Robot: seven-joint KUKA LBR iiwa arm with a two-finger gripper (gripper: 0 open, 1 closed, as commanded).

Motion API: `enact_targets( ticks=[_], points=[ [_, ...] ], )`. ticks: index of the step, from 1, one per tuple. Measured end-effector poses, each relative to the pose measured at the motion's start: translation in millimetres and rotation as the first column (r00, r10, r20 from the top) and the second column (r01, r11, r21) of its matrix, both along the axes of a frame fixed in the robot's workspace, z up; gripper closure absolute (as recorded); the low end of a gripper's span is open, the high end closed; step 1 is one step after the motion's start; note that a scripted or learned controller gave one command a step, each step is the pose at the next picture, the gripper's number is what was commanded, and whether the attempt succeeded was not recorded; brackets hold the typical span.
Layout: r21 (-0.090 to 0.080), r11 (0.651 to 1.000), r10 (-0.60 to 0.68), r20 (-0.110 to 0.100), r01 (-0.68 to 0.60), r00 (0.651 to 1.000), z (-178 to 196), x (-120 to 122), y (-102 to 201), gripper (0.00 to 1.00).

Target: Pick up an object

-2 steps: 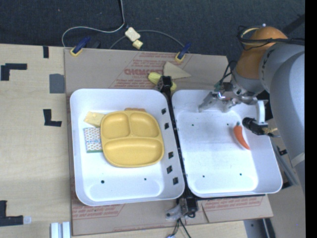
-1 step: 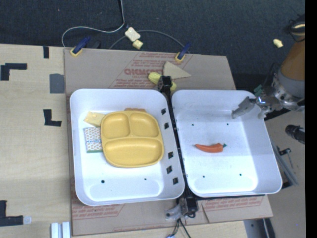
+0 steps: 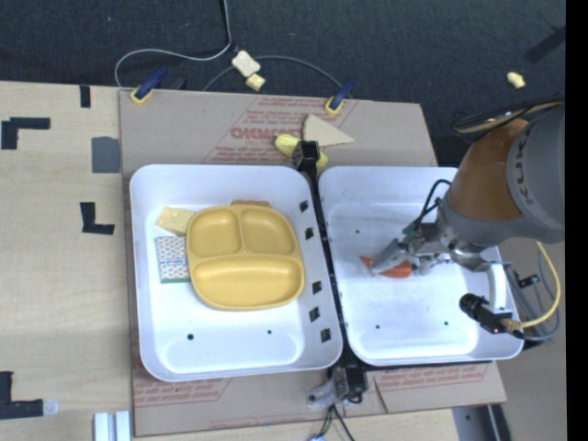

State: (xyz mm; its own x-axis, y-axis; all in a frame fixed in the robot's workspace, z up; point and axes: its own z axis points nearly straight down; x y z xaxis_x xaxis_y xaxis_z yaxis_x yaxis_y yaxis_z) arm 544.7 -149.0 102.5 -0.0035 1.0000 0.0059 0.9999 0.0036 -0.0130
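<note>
Orange object [image 3: 393,270], small and flat-lying, sits on the floor of the right bin [image 3: 367,338], roughly at its middle, and the gripper [image 3: 404,254] is down right over it, touching or just above; which one is hard to tell. Whether the gripper is spread or closed on the object I cannot tell, since its tips blur into the orange piece and the arm's wrist hides much of it.

To do this step well, I judge the tips should straddle the object along its narrow side, press low against the bin floor before closing, and lift straight up, slowly, so a thin piece does not slip out. A check for orange between the tips after the lift would show whether the try worked.

Around it the right bin is smooth white plastic, likely slippery. The left bin [image 3: 230,352] holds a yellow divided tray [image 3: 246,255] with a tan piece [image 3: 173,219] and a patterned card [image 3: 171,258] beside it. Both bins rest on a cardboard sheet [image 3: 276,127] clamped to the desk [image 3: 55,246]; dark carpet [image 3: 367,26] with cables [image 3: 220,16] lies beyond.
</note>
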Motion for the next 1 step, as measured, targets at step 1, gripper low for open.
enact_targets(
  ticks=[1],
  points=[
    [-0.008,1.000,0.002,0.016,-0.002,1.000,-16.6,37.0,55.0,0.00]
  ],
)
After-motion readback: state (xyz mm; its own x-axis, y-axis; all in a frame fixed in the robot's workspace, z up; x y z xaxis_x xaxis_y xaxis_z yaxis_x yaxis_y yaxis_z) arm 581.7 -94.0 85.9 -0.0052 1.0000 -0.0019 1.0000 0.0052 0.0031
